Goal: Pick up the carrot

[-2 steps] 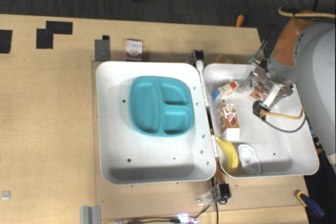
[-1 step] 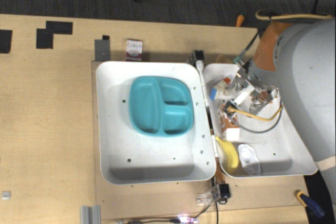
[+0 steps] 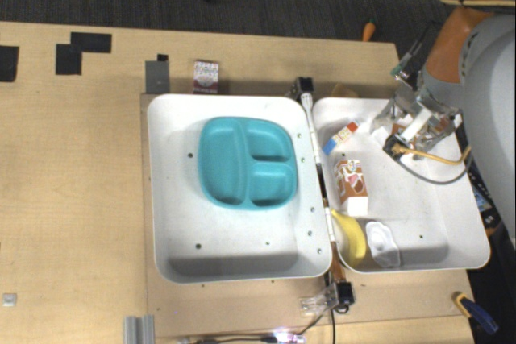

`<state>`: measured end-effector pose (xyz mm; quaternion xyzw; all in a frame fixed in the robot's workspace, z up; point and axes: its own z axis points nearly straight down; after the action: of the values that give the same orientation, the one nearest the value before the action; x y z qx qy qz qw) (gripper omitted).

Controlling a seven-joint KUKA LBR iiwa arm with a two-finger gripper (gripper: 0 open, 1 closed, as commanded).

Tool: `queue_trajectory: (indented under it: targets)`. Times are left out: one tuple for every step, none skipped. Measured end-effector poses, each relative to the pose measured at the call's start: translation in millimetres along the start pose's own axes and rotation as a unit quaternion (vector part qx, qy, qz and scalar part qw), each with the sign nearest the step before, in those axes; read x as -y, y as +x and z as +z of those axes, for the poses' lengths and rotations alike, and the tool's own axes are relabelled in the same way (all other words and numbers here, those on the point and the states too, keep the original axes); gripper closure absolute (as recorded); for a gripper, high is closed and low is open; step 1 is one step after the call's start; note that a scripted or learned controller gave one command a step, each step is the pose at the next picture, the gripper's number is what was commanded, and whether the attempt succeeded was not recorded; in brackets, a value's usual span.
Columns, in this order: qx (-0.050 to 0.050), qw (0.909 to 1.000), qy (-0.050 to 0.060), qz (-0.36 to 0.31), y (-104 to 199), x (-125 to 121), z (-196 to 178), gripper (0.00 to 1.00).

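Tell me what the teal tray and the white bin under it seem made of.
Teal tray: likely moulded plastic, matte, with even colour and soft rounded compartments. White bin: probably plastic too, smooth, slight sheen, rounded rim; painted metal is possible.

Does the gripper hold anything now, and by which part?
It cannot be told: the gripper is low over the far side of the right bin, but its tip is too cluttered to read.

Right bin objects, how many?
4: small blue-and-orange item top left, brown carton below it, banana and white cup at the bottom. The gripper may hide more.
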<state>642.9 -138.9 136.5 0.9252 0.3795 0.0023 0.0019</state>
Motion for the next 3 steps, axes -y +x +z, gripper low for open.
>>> queue_trajectory:
  targets:
    - [0.002,0.9864,0.006,0.164,10.3,63.1,1.1,0.0]
    - [0.002,0.9956,0.003,0.094,-20.1,24.5,50.4,0.0]
    - [0.001,0.9958,0.004,-0.091,-51.7,47.5,46.1,0.0]
